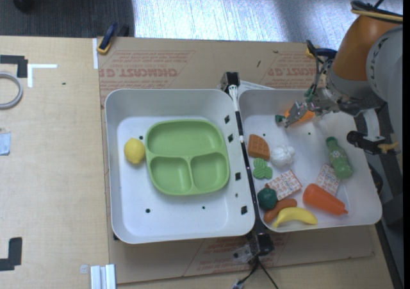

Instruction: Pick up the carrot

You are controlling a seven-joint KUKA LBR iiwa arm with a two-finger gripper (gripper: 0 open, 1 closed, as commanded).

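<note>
The arm is cut off at the right edge. Its gripper sits in the right bin, at the far wall, pinched on a small orange carrot with a green top; the fingers hide part of it, so its shape is hard to make out. A bottle lies nearby.

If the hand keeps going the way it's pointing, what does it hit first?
The hand points down-left at the right bin. First contact is likely the small orange piece by its tips, otherwise the bin floor. Depth is hard to judge from this angle.
</note>
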